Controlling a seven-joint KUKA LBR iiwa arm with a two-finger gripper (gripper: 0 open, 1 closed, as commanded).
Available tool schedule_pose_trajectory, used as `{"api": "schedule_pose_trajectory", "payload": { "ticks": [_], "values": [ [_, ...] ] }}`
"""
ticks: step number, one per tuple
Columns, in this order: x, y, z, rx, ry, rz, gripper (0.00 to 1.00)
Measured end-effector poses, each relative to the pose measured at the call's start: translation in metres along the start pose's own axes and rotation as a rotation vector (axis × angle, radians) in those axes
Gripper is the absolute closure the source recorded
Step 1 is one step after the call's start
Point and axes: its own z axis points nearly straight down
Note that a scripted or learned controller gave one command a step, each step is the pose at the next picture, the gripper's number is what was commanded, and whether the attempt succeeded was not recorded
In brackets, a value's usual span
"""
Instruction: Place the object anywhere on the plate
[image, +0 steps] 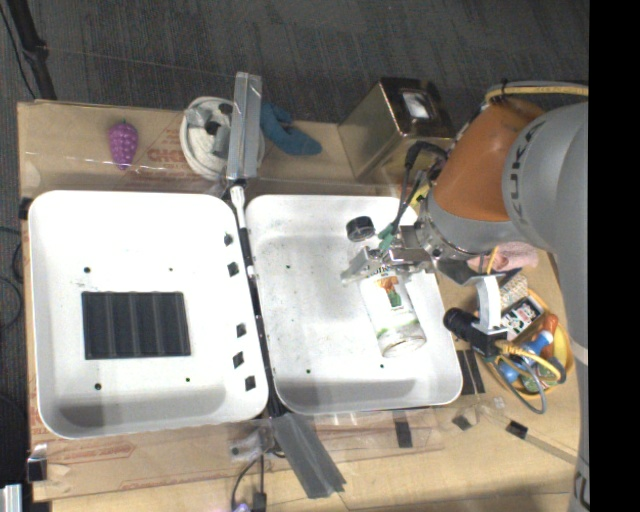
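Camera view: clear bottle (393, 315), white/green label

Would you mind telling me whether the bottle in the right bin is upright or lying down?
Lying down: the bottle stretches lengthwise across the right bin's floor.

Robotics lab: cluttered bench (330, 430), twin white bins (60, 300), loose cables (520, 365).

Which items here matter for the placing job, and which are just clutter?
Job:
- clear bottle lying in the right bin
- dark plate in the left bin
- tool

Clutter:
- purple grapes
- blue cloth
- cardboard box
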Motion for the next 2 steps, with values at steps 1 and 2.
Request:
{"api": "schedule_pose_trajectory", "payload": {
  "ticks": [1,2],
  "values": [
    [0.09,0.038,-0.059,0.001,0.0,0.042,1.0],
    [0.144,0.092,-0.057,0.003,-0.001,0.088,1.0]
  ]
}}
